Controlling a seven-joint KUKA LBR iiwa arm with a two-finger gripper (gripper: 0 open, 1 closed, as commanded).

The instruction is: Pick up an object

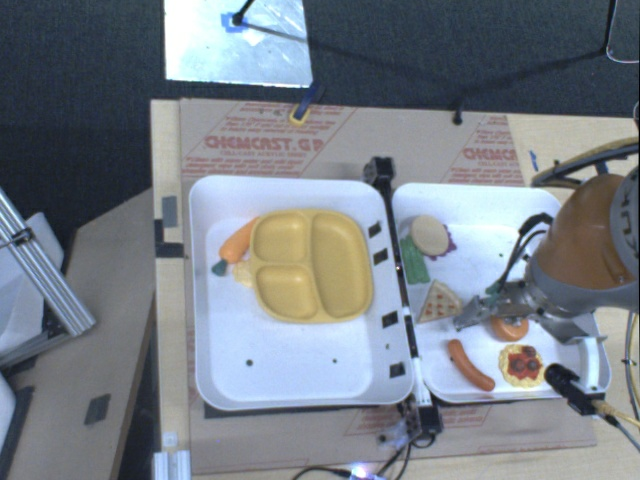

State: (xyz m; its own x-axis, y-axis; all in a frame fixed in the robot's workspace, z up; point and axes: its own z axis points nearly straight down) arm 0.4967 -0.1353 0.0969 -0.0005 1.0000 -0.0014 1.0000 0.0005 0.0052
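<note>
Nearest the camera, at the front of the right bin (440, 386), a red sausage (470, 365) lies beside a small round pizza (522, 365), and just behind them the gripper (478, 313) hangs low over the bin floor next to a pizza slice (437, 302), with an orange-red piece (510, 328) partly hidden under the wrist; whether its fingers are spread or closed cannot be told, and nothing is seen between them. Farther back sit a green block (413, 260) and a tan bun on something purple (431, 235), while in the left bin (300, 383) a yellow divided plate (305, 265) lies with a carrot (237, 241) touching its left edge.
</note>
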